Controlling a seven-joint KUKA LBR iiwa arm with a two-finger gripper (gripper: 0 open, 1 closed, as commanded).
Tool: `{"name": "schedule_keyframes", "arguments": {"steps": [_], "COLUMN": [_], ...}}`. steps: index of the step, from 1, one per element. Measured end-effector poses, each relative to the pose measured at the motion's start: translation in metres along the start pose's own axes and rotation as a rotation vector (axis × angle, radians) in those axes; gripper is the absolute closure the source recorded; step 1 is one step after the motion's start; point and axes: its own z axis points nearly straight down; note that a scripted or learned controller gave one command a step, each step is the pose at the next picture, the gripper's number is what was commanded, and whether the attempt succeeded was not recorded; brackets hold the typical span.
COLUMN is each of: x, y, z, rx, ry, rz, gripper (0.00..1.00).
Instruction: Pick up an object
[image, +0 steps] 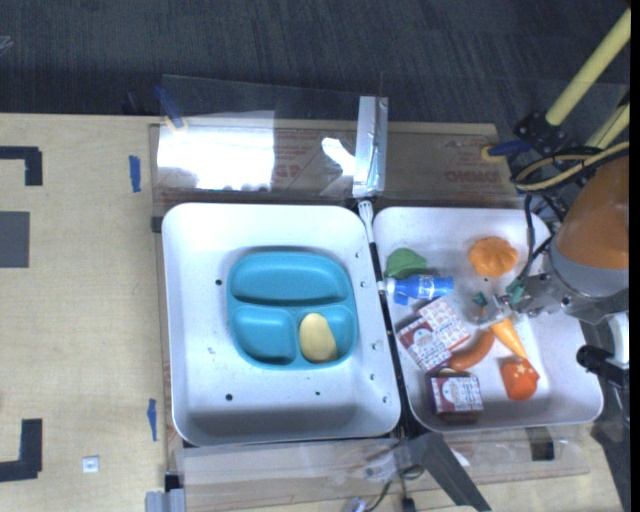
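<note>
Orange clutter crowds your gripper (497, 303) in the right bin (575, 400): a carrot (510, 337) just below it, an orange ball (493, 256) above, a small box (433, 336) and bottle (420, 289) leftward. You cannot tell its grip. The left bin (190, 330) holds a blue tray (290, 305) with a yellow lemon (318, 337).

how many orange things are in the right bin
4: a round one at the back, a carrot mid-bin, a curved piece left of it, a small one in front. The arm may hide more.
</note>
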Motion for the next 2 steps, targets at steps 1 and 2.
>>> {"name": "schedule_keyframes", "arguments": {"steps": [1,2], "x": [0.021,0.092], "y": [0.082,0.103], "z": [0.015,-0.085], "rx": [-0.008,-0.008], "ry": [-0.004,-0.001], "rz": [-0.275,-0.106], "gripper": [1.00,1.00]}}
